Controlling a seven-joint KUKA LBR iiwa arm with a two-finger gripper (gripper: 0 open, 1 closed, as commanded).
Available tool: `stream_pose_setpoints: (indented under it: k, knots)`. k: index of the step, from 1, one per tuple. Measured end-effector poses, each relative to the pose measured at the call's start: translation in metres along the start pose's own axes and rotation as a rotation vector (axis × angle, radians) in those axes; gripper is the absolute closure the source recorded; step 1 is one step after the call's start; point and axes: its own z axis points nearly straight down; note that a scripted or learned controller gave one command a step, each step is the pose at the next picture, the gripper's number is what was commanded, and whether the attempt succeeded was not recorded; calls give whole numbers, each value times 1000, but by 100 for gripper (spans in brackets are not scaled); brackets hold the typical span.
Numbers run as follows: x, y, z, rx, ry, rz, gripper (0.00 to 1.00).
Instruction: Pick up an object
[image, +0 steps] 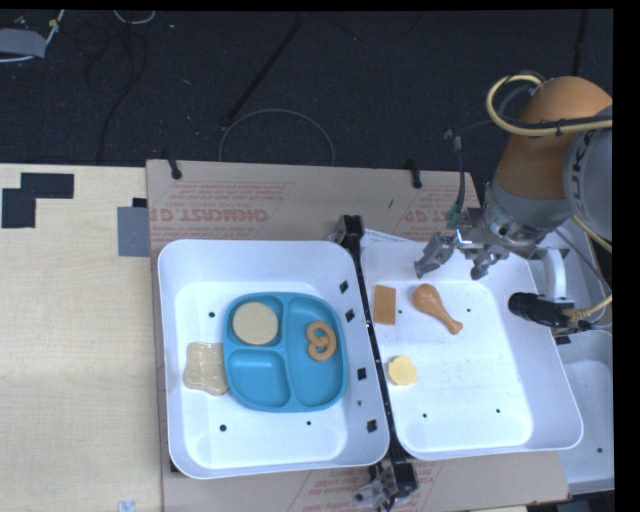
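My gripper (458, 261) hangs open over the back edge of the right bin (520, 405), with nothing between its fingers. Just below it in that bin lies a tan chicken drumstick (437, 304). Left of the drumstick sits a small orange-brown block (384, 304), and a round yellow piece (402, 371) lies nearer the front. In the left bin (195, 435) a blue divided plate (284, 351) holds a round tan cookie (254, 323) and a pretzel (320, 342). A pale slice of bread (205, 368) rests beside the plate's left edge.
The two bins meet at a black clamp strip (365, 330) running front to back. A black cylinder (540, 308) juts over the right bin's right rim. Cardboard (260, 205) lies under the bins, with dark cables on the floor behind.
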Motion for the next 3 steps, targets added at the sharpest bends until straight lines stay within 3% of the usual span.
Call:
stream_pose_setpoints:
  k: [2,3]
  knots:
    - [0,-1,115,-7,-1,2,0]
    - [-1,-1,104,-5,-1,4,100]
